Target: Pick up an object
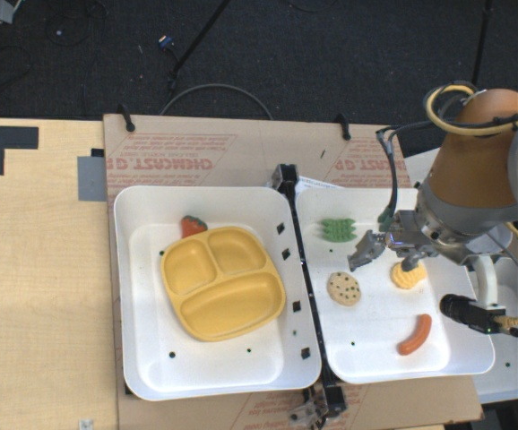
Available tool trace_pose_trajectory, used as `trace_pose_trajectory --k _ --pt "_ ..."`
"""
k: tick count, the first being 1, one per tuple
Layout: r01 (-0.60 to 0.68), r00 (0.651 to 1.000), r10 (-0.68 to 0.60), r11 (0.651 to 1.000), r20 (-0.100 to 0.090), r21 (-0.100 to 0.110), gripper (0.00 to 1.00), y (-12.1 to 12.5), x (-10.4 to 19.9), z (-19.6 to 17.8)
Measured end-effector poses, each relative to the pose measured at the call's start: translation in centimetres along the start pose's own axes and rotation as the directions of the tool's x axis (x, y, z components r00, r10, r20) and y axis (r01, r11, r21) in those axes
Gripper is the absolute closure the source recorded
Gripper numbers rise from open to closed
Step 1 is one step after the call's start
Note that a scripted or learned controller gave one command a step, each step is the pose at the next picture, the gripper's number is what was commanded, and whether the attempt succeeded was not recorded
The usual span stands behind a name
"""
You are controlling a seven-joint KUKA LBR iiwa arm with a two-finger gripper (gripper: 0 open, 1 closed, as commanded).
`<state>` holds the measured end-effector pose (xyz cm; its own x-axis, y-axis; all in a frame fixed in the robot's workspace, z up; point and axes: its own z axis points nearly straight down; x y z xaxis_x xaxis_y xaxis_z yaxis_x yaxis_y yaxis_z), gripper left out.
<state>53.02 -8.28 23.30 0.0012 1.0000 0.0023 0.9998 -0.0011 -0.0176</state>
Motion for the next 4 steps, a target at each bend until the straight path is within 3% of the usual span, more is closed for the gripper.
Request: trace_pose_trajectory --k 1,4 --pt "0.002 1.0 -0.002 1.0 0.001 -0.013 0.0 0.2 0.0 -0.7" --pt "0.0 1.0 0.0 1.0 0.002 -0.013 0.0 0.1 0.1 14.7"
